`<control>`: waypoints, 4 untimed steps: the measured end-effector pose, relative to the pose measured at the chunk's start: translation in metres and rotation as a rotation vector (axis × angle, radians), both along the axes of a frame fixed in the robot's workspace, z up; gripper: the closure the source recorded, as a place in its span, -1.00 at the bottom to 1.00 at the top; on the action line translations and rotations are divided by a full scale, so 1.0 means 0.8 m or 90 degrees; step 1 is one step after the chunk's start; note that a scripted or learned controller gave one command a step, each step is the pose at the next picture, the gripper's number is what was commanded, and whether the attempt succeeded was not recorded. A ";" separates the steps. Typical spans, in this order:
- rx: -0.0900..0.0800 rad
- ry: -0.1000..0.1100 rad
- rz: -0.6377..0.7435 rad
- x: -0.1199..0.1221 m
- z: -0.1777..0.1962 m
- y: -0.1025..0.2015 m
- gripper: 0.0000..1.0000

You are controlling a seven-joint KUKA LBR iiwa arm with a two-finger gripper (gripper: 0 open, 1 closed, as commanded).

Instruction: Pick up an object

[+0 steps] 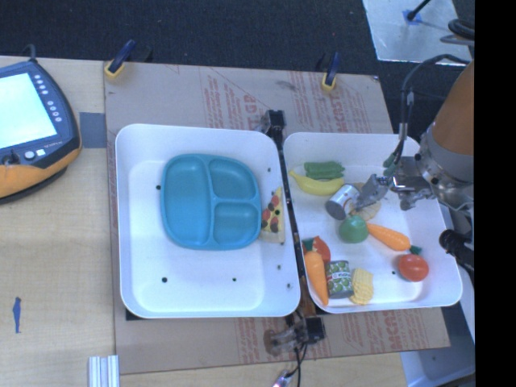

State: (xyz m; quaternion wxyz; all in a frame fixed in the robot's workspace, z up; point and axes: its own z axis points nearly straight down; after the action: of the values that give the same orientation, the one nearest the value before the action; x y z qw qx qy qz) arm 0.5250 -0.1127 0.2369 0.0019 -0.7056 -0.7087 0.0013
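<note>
1. Camera view: the tool [364, 197] is seen low in the right bin [435, 297], at a silver can [342, 201]; whether it is apart cannot be told;
2. a green ball [352, 230] lies just below the can.

The pincer [364, 197] partly hides a tan object beneath it.
</note>
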 end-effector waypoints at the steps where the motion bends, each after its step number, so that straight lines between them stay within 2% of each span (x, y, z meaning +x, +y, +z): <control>1: 0.000 0.000 0.000 -0.062 -0.163 -0.031 -1.00; 2: 0.000 -0.001 0.000 0.014 -0.182 -0.064 -1.00; 3: 0.000 0.000 0.001 -0.062 -0.182 0.008 -1.00; 4: -0.001 0.001 0.004 -0.061 -0.170 0.006 1.00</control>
State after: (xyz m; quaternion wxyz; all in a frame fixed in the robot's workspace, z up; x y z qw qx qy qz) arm 0.4759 -0.1076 0.1012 0.0020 -0.7036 -0.7106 0.0021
